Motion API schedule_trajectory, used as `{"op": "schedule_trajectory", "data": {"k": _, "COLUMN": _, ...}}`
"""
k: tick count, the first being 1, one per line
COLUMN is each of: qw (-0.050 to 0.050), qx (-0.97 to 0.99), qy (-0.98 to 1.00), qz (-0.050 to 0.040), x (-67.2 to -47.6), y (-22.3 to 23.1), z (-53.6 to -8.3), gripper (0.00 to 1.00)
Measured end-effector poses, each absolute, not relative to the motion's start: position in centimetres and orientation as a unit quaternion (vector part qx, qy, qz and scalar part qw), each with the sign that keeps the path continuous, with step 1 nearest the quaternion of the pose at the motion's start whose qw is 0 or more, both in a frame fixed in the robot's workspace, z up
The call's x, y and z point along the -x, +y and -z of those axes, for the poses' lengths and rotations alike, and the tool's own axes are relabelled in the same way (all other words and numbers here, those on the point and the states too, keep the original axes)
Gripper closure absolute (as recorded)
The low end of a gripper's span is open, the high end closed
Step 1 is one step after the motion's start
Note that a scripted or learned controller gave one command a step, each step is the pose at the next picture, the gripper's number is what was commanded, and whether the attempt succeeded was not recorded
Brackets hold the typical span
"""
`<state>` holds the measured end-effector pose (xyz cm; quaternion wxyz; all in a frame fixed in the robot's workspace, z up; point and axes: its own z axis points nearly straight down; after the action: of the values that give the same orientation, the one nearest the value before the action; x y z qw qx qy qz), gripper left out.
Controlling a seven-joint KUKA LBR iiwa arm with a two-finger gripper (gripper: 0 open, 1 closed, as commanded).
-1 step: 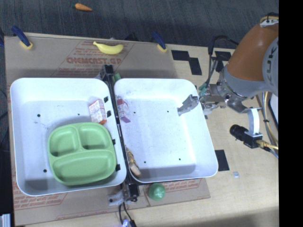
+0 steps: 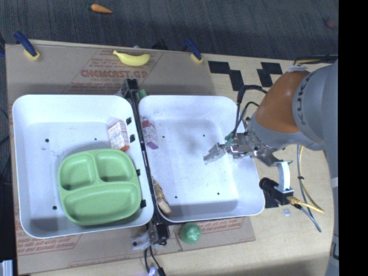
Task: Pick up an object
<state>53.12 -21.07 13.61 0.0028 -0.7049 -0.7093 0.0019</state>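
Note:
My gripper [image 2: 215, 153] hangs low over the right part of the right bin [image 2: 190, 100], pointing left, with the grey and orange arm behind it to the right. The white floor beneath it is bare. A small red and white packet [image 2: 148, 132] lies at the right bin's left wall. A tan object [image 2: 161, 200] rests in that bin's near left corner. The left bin [image 2: 34, 105] holds a green divided plate [image 2: 100, 186] and a small red and white carton [image 2: 119, 134]. All of these lie well left of the gripper.
A green ball [image 2: 190, 232] sits on the cardboard just in front of the right bin. A yellow banana [image 2: 132, 57] lies behind the bins, between two blue clamps [image 2: 27, 46]. An orange carrot [image 2: 101, 8] is on the dark floor beyond.

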Motion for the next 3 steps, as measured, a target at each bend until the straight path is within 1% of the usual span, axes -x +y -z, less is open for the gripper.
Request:
{"op": "schedule_trajectory", "data": {"k": 1, "qw": 0.002, "qx": 0.705, "qy": -0.71, "qz": -0.0009, "x": -48.7, "y": -21.1, "z": -9.2, "gripper": 0.0}}
{"op": "schedule_trajectory", "data": {"k": 2, "qw": 0.001, "qx": 0.705, "qy": -0.709, "qz": -0.0002, "x": -55.8, "y": -21.0, "z": -9.2, "gripper": 0.0}}
{"op": "schedule_trajectory", "data": {"k": 3, "qw": 0.002, "qx": 0.705, "qy": -0.71, "qz": -0.001, "x": -47.6, "y": -19.2, "z": -11.7, "gripper": 0.0}}
